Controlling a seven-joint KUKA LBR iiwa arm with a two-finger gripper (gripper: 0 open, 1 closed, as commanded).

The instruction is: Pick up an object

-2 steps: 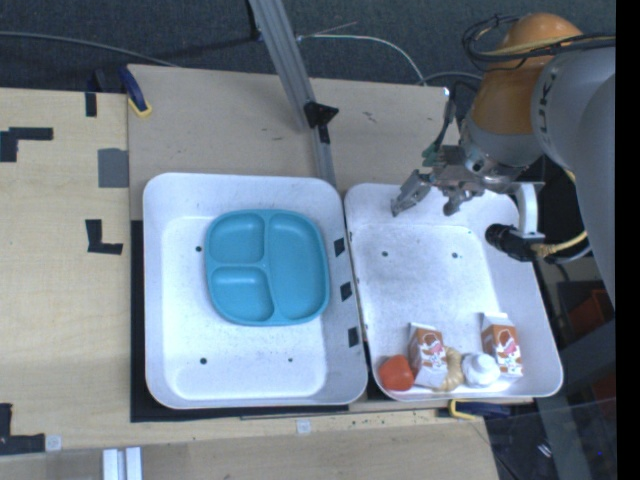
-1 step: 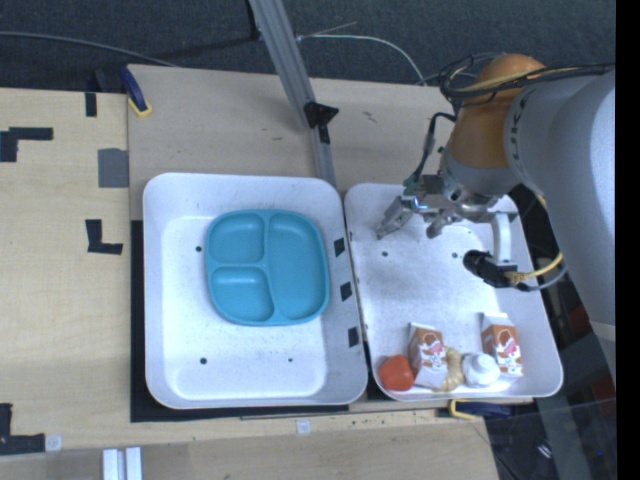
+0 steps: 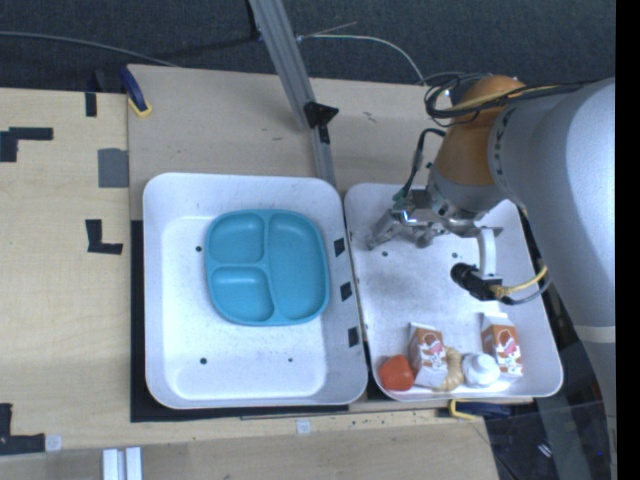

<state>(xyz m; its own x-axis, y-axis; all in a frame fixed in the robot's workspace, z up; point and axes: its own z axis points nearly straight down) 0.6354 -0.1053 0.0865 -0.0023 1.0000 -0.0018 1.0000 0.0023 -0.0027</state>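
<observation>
Approach step: claw (image 3: 398, 230) low over bare floor near far edge of right shallow white bin (image 3: 372, 298), fingers splayed open, nothing betw them. Targets, e.g. round orange-red ball (image 3: 397, 372) & small printed carton (image 3: 430, 354), sit at near edge; next: move there, descend, close.

Arm's fingers (image 3: 385, 234) hang over right bin (image 3: 400, 288); blue divided plate (image 3: 267, 267) lies in left bin (image 3: 170, 298)
</observation>
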